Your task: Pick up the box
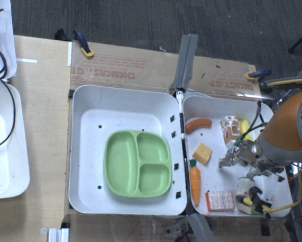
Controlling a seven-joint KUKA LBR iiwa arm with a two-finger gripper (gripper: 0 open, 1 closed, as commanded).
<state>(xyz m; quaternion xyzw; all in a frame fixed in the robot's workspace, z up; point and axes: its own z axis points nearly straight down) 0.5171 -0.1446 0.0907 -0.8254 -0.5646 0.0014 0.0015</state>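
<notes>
- Hanging above the middle of the right bin (pixel 216 101), the gripper (pixel 228 160) sits at the end of the arm (pixel 284 128), which comes in from 3 o'clock.
- Whether the gripper is spread or pressed together I cannot tell; its metal parts blur into one grey shape.
- At 6 o'clock from the gripper, and apart from it, the box (pixel 220 200) lies flat on the bin floor near the bin's 6 o'clock wall. It is reddish-pink with a paler face.
- Just beside the box at its 9 o'clock lies a carrot (pixel 194 183), with its green top towards 12 o'clock and its tip towards 6 o'clock.
- A yellow block of cheese (pixel 202 153) sits at 9 o'clock from the gripper, just past the carrot's top.
- A sausage (pixel 198 124) lies at 10 o'clock from the gripper, near the bin's upper left corner.
- A white and orange packet (pixel 230 128) stands at 12 o'clock from the gripper, and a yellow thing (pixel 245 133) touches the packet's 3 o'clock side; I cannot tell what the yellow thing is.
- The left bin (pixel 88 138) holds a green plate (pixel 139 163) with three compartments, lying flat towards its 5 o'clock side.
- Both bins rest on a sheet of cardboard (pixel 124 67), with a blue clamp (pixel 83 42) at its 11 o'clock corner.
</notes>
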